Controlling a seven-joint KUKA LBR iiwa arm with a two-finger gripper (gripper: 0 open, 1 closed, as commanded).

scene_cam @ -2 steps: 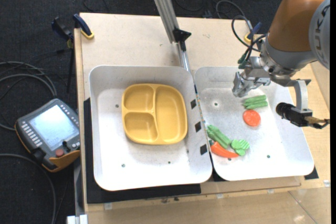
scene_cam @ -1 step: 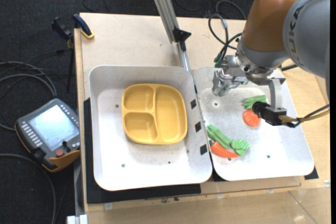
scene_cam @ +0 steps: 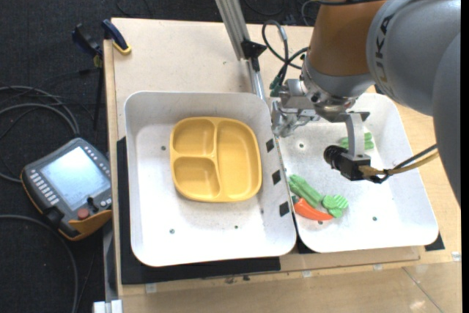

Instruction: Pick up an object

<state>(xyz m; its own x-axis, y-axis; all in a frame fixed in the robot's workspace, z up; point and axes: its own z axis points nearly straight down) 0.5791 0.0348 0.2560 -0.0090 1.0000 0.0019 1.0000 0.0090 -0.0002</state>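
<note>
You cannot tell if your hand (scene_cam: 287, 119) is open or closed. The green pod (scene_cam: 306, 190) near it looks light, stiff and smooth; take it across its narrow middle.

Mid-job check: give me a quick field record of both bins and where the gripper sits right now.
left bin: yellow divided plate, lying flat
right bin: long green piece, small ridged green piece and orange piece clustered at the front left; another green piece farther back, partly hidden
gripper: over the right bin's left edge, clear of the cluster
lifted: nothing visibly
</note>
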